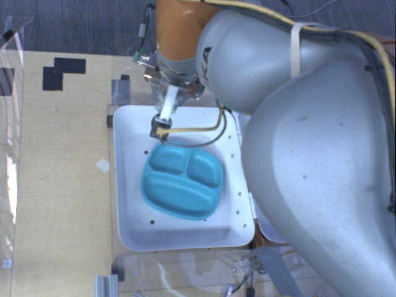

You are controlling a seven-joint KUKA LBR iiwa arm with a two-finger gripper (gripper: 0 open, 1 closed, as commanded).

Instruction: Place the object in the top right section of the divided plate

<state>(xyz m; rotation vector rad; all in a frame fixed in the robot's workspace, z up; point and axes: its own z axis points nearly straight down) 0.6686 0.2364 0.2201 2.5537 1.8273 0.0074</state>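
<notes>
While the grey arm with the orange band (179,23) is reaching in over the left shallow white bin (133,228), its pincer (161,130) is hanging just past the far edge of the turquoise plastic divided plate (183,181). I cannot tell whether the pincer is apart or together, and I am seeing no object between its tips. All three sections of the plate are showing bare turquoise, so I am judging the placement as not yet done; where the object itself is, I cannot make out.

The plate is lying flat near the middle of the bin, well clear of the left and near walls, with its top right section (205,167) sitting just beside the pincer. To the right, the arm's bulky grey body is overhanging the bin's right rim, so room there is looking tight. On the left, the pale wooden tabletop (62,166) is offering open space.
</notes>
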